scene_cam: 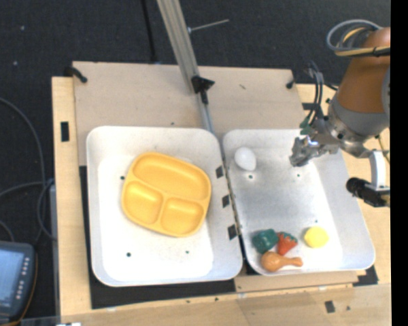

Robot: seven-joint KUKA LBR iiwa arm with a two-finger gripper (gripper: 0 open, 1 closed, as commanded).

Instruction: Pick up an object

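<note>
Dark carpet surrounds a tan counter (156, 94) carrying two shallow white bins. Nearest, along the right bin's (340, 250) front edge, lie an orange pear-shaped toy (280, 261), a green toy (264, 239), a red toy (286, 240) and a yellow ball (316, 237), close together. A yellow divided plate (166, 193) rests in the left bin (109, 250). Farther back in the right bin sits a white egg-like object (245, 158). The gripper (302, 152) hangs above that bin's far right area, holding nothing; whether its fingers are apart cannot be told.
</note>
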